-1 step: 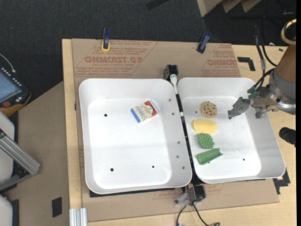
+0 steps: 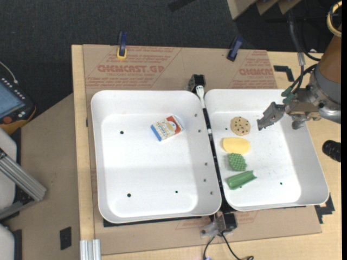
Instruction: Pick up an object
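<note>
Over the right bin (image 2: 303, 161), the end effector (image 2: 283, 116) hangs at that bin's upper right part, above the white floor and apart from every item in it. Its two dark fingers stand spread, one reaching toward the bin's middle and the other nearer the bin's right wall, with nothing between them. The grey arm (image 2: 331, 88) enters from beyond the right bin's right wall.

Four items lie in a loose column near the right bin's left wall. A round cookie (image 2: 240, 125) with dark specks sits highest, closest to the end effector yet clear of it. Just below the cookie lies a yellow piece (image 2: 236, 144), and touching its lower edge is a green knobbly piece (image 2: 236, 161). Below that, a smooth green cylinder (image 2: 240, 179) lies tilted, close to the knobbly piece.

Left of the right bin, and meeting it along a dark seam, is the left bin (image 2: 108, 145); a small carton (image 2: 166, 128) printed in blue, white and red lies in its upper middle. Both bins rest on a brown board (image 2: 87, 91) on the bench.
</note>
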Available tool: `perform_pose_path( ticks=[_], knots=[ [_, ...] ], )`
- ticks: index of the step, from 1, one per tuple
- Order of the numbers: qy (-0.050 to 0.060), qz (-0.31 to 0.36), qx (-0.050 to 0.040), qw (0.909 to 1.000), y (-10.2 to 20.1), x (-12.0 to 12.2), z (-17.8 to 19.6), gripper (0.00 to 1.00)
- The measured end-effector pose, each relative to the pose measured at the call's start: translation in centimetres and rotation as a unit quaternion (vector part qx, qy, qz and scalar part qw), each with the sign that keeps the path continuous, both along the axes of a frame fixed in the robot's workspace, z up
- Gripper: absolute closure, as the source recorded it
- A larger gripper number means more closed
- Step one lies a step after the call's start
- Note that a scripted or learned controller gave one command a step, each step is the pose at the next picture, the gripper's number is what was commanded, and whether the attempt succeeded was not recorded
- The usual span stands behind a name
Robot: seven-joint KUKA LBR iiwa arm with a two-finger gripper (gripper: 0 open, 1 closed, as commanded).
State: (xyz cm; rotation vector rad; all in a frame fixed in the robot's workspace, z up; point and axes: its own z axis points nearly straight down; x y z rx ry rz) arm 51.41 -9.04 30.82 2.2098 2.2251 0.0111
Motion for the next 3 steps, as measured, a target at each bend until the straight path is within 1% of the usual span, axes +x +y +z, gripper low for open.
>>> perform_pose_path(
  ticks=[1,2,3],
  knots=[
    [-0.006,0.0,-0.0006,1.0,4.5,1.1,16.9,0.0],
    [-0.001,0.002,0.0008,1.0,13.2,1.1,23.2,0.0],
    [0.002,-0.003,-0.0008,1.0,12.6,1.1,23.8,1.0]
  ],
)
